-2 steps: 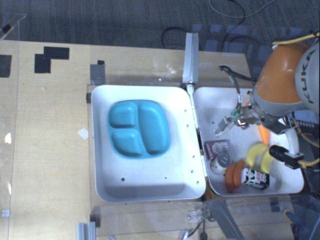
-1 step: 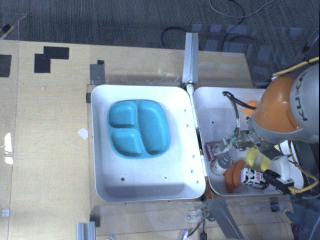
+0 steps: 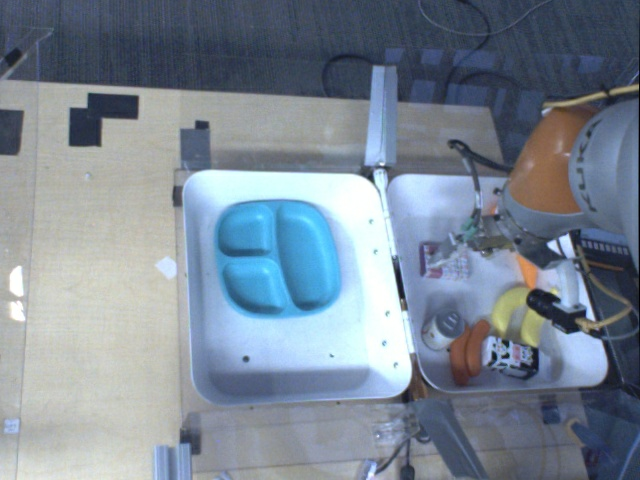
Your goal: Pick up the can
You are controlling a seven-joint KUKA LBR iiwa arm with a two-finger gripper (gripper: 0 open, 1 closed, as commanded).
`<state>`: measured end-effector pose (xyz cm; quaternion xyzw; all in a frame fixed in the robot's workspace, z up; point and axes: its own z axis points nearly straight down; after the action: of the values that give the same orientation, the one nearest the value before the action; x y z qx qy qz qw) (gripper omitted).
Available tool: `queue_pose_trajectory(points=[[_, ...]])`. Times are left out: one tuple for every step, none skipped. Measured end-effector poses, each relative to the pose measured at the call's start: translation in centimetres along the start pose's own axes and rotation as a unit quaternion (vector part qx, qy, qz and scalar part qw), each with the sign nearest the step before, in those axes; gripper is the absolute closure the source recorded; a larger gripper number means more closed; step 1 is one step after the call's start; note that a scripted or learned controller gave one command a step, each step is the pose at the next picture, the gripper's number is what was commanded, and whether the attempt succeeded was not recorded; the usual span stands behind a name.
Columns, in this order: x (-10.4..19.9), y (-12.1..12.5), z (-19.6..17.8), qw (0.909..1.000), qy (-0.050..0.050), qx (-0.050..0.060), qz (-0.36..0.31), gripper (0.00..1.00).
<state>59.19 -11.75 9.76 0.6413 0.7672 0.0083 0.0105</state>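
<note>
The can [image 3: 441,329] stands upright near the front left of the right bin [image 3: 410,208]. It is small, with a silver top and a pale side. My gripper [image 3: 476,236] hangs over the middle of that bin, behind and to the right of the can and well apart from it. It is close above a small red and white packet [image 3: 443,261]. The grey arm with its orange band [image 3: 545,173] reaches in from the right.
Crowded beside the can are an orange object [image 3: 467,356], a yellow object [image 3: 510,312] and a black and white box [image 3: 513,357]. An orange piece [image 3: 527,268] lies further right. The left bin [image 3: 205,298] holds a blue divided plate [image 3: 278,257].
</note>
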Motion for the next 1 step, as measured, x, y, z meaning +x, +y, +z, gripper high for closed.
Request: queue_pose_trajectory(points=[[0.45, -0.38, 0.07, 0.999, -0.001, 0.0, 0.045, 0.0]])
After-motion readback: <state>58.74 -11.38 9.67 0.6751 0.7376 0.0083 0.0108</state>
